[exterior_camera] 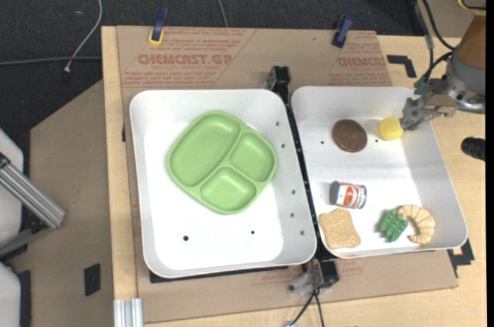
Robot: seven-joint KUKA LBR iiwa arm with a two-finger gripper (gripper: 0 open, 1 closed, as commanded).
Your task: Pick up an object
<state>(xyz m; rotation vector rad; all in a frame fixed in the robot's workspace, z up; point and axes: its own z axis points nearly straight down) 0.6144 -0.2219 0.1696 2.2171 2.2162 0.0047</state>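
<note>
In the right bin (pixel 432 163) lie a brown round disc (pixel 350 136), a small yellow piece (pixel 390 129), a red and white can (pixel 350 195) on its side, a slice of toast (pixel 340 229), a green leafy piece (pixel 392 224) and a tan croissant (pixel 421 223). My gripper (pixel 414 117) hangs over the bin's far right corner, just right of the yellow piece, with nothing seen between its fingers. The arm enters from the right edge.
The left bin (pixel 154 225) holds a green three-compartment plate (pixel 222 160). Both bins rest on a cardboard sheet (pixel 116 163) held by blue clamps (pixel 159 22). Cables run over the dark floor behind.
</note>
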